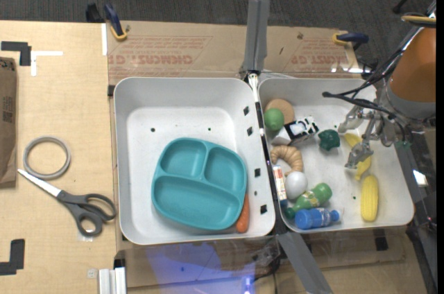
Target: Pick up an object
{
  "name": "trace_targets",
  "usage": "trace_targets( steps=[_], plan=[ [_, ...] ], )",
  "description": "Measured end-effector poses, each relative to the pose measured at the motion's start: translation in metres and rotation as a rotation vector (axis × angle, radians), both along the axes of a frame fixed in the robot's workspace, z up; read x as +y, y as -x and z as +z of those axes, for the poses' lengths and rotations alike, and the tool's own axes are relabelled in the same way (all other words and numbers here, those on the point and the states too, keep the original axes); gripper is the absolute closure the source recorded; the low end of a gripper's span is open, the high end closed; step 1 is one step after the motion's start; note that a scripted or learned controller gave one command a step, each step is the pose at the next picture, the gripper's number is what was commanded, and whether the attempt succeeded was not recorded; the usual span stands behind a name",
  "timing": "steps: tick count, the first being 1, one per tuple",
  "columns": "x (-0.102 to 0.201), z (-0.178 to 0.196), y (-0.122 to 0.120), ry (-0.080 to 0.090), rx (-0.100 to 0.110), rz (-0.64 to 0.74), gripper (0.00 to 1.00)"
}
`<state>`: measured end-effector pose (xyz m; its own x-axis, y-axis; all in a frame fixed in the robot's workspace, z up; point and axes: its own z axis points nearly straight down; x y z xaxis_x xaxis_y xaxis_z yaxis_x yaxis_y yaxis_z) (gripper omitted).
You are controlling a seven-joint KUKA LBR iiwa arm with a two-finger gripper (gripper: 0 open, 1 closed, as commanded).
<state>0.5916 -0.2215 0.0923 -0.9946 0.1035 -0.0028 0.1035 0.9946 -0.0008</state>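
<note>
Tabletop (55, 78) is set with two white bins, toys crowded into the right bin (399, 216) within arm reach, and the tool (361, 159) is hung over a yellow piece (362, 166) beside the corn (370, 197), its spread being impossible to tell.

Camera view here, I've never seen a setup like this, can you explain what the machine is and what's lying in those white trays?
This is one picture from a fixed camera above a bench, looking down at a slant. The grey and orange shape at the right is a robot arm; its gripper hangs over the right bin. That bin holds small toys: a corn cob, a blue bottle, a white egg and a green ball. The left bin holds a teal divided plate and a carrot. Scissors and a tape roll lie on the bench. Whether anything is held, I cannot tell.
</note>
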Motion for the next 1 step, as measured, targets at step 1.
trace_targets(
  steps=[1],
  plan=[
    [-0.0002,0.0004,0.0491,0.0,0.0,-0.042,0.0]
  ],
)
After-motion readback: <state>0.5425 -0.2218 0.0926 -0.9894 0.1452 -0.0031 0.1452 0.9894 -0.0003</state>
